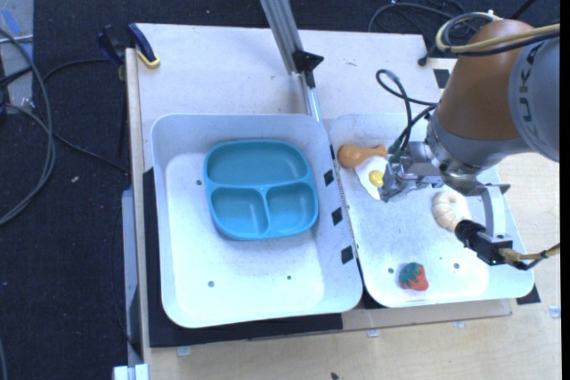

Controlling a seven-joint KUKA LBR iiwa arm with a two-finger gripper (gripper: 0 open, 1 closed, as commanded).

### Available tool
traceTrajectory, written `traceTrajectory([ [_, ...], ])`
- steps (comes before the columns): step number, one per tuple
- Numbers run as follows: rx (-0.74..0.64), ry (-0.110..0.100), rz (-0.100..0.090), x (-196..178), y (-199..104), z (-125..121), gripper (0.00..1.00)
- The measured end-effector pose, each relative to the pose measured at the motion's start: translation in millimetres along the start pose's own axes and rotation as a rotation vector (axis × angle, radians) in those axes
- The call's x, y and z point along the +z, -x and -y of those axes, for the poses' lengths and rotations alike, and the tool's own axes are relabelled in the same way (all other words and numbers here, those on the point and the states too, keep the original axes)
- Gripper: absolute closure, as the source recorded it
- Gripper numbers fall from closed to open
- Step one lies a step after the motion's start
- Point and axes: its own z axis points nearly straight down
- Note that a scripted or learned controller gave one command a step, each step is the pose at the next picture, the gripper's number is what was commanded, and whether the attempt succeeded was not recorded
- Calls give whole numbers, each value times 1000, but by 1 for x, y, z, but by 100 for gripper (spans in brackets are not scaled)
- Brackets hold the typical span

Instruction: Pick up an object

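We see the fried egg toy (372, 178) in the upper left part of the right bin (463, 289), with the end effector (392, 182) low over its right edge; whether it is released or clenched we cannot tell. An orange drumstick-like toy (356, 155) lies just above the egg, a cream ring-shaped toy (448, 209) sits right of it, and a strawberry toy (412, 277) rests near the bin's lower edge. The left bin (178, 280) holds a blue divided plate (262, 189). Both bins sit on the pale table (214, 67), above dark floor strewn with cables (44, 147).

Two white bins (178, 280), one blue tray (262, 189), and four small objects: orange (354, 155), egg (372, 178), cream (447, 207), strawberry (412, 277).
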Motion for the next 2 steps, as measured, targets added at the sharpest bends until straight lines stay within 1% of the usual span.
traceTrajectory([
  [1,0,-2,-1,-6,-51,12,100],
  [2,0,-3,0,3,-105,9,100],
])
